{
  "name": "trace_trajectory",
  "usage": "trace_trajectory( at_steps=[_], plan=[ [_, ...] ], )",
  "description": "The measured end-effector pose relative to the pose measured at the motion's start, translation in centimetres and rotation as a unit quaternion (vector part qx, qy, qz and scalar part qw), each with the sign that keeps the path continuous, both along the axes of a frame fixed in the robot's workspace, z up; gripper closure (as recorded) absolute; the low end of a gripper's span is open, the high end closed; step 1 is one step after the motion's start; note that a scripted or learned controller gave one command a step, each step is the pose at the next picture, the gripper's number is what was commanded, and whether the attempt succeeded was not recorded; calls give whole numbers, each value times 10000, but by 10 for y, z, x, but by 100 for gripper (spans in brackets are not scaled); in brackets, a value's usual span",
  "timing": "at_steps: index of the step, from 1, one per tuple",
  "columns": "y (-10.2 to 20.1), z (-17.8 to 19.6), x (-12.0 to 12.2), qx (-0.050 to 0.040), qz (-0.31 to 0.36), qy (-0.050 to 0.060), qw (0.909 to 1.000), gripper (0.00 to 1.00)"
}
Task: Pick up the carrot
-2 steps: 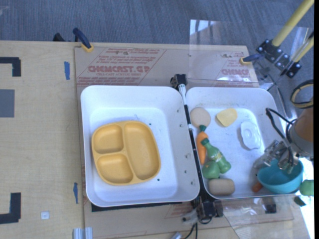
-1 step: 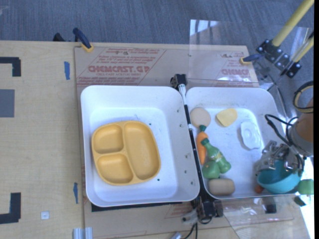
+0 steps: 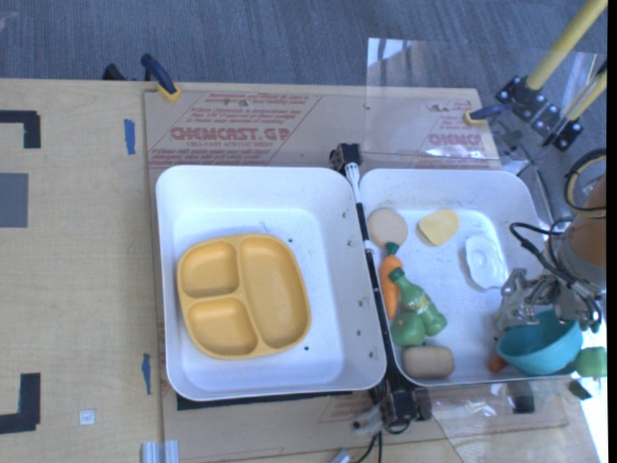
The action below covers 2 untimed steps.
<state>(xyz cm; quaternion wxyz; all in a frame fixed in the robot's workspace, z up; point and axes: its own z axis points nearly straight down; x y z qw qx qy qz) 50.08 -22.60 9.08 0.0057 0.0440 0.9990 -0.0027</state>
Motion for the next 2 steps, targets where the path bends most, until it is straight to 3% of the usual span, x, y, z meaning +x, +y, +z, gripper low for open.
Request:
trace_trajectory(
  at_steps=[1, 2],
  plan=[
    [2, 0, 0, -22, 1659, -38, 9861, 100],
    [3, 0, 26, -24, 3874, 13, 9219, 100]
  ],
)
